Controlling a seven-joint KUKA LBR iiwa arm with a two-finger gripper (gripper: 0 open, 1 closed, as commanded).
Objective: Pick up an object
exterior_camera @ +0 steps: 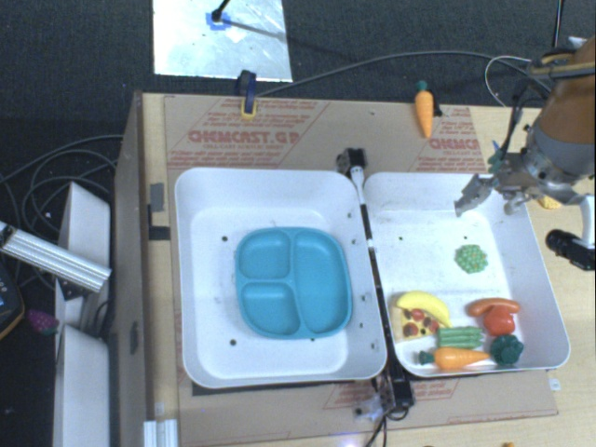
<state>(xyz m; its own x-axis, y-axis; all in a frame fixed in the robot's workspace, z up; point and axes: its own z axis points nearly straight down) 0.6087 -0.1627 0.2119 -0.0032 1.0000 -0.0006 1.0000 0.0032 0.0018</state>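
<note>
step: approach, nothing grabbed yet | tool (492,192) fingers apart, over right bin's (410,198) far end | peas (471,258) nearest, just below it | next imo: drop onto peas & close

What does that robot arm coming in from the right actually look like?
The arm is a rounded grey limb with an orange band near the top. Thin cables loop beside it. It ends in a small grey metal gripper.

The arm (568,110) is cut off by the right edge, its claw (494,194) too blurred to read, and the slice beside the banana (421,304) too small to identify.
</note>
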